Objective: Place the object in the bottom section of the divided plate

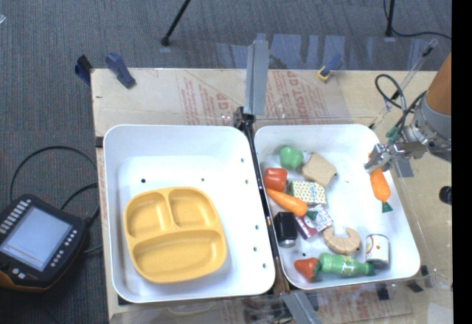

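over the right bin, the gripper is clenched on a carrot hanging just below it.

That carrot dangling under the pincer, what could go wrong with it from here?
The carrot hangs by its top end from the pincer, so it might slip into the right bin. The yellow plate sits across in the left bin, so a slightly off release could miss its bottom section.

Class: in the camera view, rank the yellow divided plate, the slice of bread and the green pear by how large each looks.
1. yellow divided plate, by far the largest
2. slice of bread
3. green pear, only slightly smaller than the bread
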Controlling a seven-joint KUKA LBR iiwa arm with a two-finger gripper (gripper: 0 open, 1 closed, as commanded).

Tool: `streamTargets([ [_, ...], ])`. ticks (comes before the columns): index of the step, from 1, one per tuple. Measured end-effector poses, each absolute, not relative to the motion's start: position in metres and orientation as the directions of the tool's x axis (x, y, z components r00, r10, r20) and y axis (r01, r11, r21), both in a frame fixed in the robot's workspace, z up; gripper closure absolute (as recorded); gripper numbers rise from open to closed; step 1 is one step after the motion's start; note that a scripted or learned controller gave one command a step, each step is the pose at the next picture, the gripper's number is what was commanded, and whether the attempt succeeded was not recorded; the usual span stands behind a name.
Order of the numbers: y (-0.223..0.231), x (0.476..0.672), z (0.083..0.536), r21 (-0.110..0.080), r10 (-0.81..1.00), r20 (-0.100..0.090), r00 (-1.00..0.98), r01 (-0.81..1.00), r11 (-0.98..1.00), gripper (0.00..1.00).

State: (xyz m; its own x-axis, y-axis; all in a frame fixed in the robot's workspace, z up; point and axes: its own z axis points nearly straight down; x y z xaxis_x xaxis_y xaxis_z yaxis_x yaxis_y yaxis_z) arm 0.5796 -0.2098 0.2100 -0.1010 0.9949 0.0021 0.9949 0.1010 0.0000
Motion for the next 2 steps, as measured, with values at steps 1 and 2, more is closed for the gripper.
streamTargets([
  [1, -0.139, 0.621, 0.103, 0.008, 0.998, -0.002, -0.062, 0.998, 0.062, 1.0],
  [2, -0.086, 0.613, 0.1, 0.026, 0.982, -0.011, -0.188, 0.982, 0.188, 1.0],
])
